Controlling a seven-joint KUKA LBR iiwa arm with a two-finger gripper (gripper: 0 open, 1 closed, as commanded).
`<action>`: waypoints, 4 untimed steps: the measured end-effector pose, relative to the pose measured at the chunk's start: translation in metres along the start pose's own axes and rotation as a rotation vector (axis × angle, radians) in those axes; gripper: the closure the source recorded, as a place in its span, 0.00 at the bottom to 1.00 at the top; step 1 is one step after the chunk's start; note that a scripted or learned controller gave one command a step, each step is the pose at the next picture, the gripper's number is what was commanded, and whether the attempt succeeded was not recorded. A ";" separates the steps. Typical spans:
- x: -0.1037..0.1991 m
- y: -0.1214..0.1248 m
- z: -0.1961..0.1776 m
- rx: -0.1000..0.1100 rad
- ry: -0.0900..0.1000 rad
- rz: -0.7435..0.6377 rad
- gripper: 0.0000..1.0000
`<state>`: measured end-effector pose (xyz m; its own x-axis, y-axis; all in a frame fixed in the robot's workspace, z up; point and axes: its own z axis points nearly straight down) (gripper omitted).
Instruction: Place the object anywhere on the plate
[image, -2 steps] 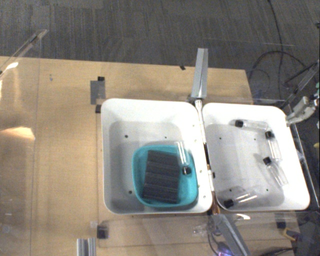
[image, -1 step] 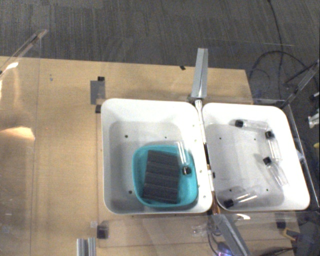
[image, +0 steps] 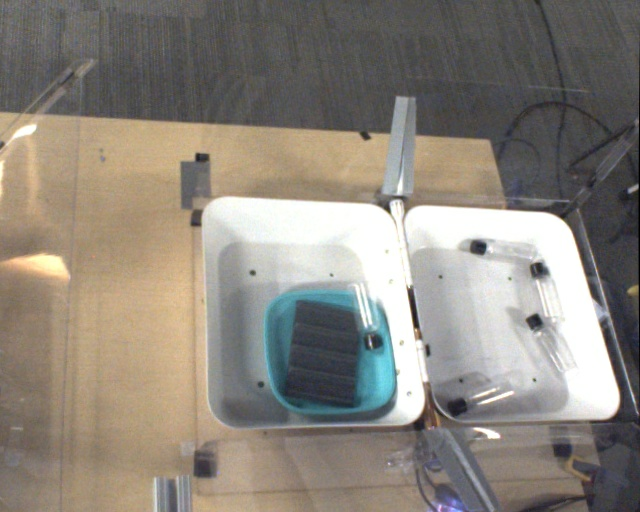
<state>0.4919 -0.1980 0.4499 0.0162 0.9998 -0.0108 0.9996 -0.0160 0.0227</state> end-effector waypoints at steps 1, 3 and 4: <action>0.007 0.062 0.076 0.015 0.009 -0.072 1.00; 0.051 0.148 0.126 0.011 0.011 -0.411 1.00; 0.004 0.178 0.015 0.005 0.008 -0.510 1.00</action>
<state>0.6700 -0.1969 0.4394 -0.4741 0.8804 -0.0118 0.8803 0.4742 0.0114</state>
